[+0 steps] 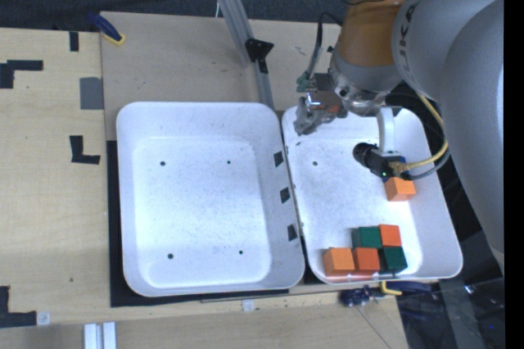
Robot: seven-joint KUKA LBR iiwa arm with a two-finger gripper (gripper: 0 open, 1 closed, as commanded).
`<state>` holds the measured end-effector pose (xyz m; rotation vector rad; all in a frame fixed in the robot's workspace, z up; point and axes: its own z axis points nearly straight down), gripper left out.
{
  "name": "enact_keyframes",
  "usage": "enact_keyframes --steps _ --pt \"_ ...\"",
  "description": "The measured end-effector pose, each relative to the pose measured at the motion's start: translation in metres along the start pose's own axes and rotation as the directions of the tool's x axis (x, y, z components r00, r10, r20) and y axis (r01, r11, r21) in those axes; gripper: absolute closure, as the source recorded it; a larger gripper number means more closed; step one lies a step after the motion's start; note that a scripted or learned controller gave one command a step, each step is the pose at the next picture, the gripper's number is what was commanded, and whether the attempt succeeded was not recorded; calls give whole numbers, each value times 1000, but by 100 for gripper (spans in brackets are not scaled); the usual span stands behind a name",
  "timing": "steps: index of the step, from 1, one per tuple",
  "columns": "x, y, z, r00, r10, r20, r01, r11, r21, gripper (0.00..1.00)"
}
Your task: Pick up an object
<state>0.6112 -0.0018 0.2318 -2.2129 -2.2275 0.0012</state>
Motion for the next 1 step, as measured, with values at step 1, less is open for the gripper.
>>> enact_keyframes --steps 1 --pt "54 20 10 1000 0 0 0 1000 -1 100"
